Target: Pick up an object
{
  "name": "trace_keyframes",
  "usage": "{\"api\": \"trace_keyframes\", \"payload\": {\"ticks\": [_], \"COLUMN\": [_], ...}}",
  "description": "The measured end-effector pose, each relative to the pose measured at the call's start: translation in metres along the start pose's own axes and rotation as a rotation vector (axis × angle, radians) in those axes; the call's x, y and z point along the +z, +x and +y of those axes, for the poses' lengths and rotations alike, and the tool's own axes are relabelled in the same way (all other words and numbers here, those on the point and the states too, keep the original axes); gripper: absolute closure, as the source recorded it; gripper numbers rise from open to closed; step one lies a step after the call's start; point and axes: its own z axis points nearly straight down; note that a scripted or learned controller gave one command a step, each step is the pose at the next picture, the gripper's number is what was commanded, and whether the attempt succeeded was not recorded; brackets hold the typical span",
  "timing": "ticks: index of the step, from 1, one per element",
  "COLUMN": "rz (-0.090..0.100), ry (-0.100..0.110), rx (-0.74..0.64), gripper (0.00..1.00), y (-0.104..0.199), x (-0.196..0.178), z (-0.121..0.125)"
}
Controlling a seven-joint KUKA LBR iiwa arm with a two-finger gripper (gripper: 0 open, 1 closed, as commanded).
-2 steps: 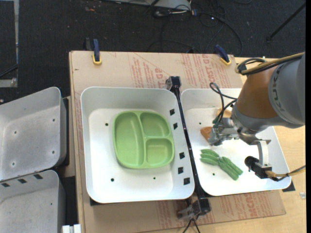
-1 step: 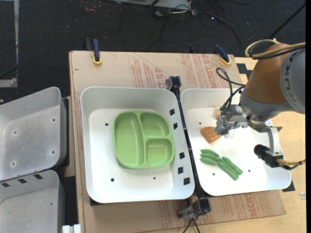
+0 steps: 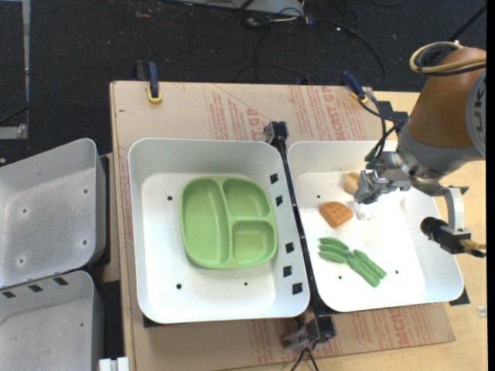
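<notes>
In the right bin lie an orange, toast-like piece, a green bean-pod toy below it, and a small tan object partly hidden behind the arm's wrist. My gripper hangs just right of the orange piece, low over the bin floor, with nothing seen between its fingers. The grey and orange arm comes in from the right above it.
The left bin holds a green divided plate. A black divider with clips runs between the bins. White trays lie off the bench at the left. Cables and a black fitting sit at the right bin's edge.
</notes>
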Motion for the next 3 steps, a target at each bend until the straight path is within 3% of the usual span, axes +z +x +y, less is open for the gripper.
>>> {"api": "trace_keyframes", "payload": {"ticks": [1, 3], "rz": [-0.001, 0.001], "ry": [-0.002, 0.001], "rx": [-0.001, -0.004], "gripper": [1.00, 1.00], "y": [0.000, 0.097], "x": [-0.052, -0.044], "z": [0.001, 0.016]}}
